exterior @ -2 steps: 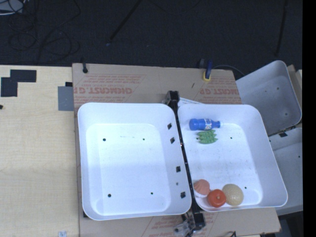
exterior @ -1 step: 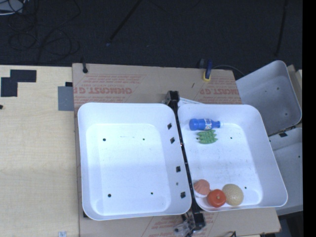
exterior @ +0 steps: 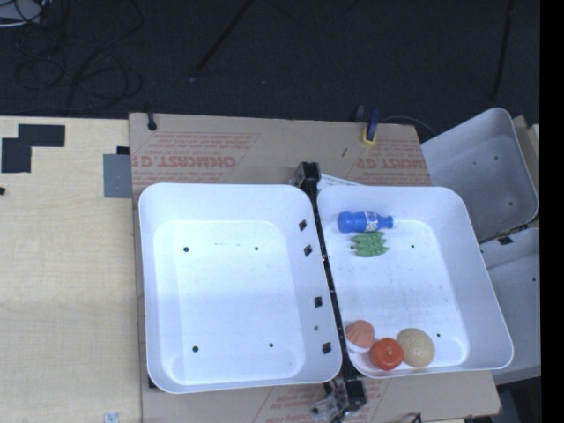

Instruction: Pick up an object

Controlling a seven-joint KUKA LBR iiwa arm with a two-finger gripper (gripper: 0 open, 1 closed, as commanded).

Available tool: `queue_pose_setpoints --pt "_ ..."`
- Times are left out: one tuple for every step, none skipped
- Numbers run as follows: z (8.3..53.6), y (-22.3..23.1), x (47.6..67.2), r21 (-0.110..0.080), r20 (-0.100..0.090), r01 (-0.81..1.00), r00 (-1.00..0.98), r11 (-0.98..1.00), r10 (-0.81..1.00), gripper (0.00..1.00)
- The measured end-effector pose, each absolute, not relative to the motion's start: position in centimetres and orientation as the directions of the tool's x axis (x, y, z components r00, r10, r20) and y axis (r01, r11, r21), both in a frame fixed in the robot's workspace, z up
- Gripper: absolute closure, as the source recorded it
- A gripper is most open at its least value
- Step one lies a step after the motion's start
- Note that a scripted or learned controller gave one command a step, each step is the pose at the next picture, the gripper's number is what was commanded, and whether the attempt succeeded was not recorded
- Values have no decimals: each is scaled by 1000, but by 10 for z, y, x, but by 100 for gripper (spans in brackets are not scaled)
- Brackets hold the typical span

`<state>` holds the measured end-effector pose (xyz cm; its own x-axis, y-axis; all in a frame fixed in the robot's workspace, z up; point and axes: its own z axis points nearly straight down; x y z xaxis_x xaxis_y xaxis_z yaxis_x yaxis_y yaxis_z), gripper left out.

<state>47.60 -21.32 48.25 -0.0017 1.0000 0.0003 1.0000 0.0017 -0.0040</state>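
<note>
Objects lie in the right bin (exterior: 480,263): blue bottle (exterior: 363,222) at the far end with a green piece (exterior: 370,246) just beside it; peach ball (exterior: 359,333), red ball (exterior: 386,353) and tan ball (exterior: 416,346) clustered in the near corner; left bin (exterior: 150,263) adjoins.

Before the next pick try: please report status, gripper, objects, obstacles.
Right bin: blue bottle, green piece at far end; three round items in near corner, bunched.

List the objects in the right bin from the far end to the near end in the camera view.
blue bottle → green leafy piece → pale pink round piece → tan ball, red tomato-like ball nearest.
</note>
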Motion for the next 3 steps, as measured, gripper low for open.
queue_pose_setpoints --pt "537 -214 476 4 -2 1000 -5 5 1000 100" --pt "509 -213 476 -5 1 1000 1 -1 1000 100" --pt "489 -213 476 -4 0 1000 0 0 1000 100"
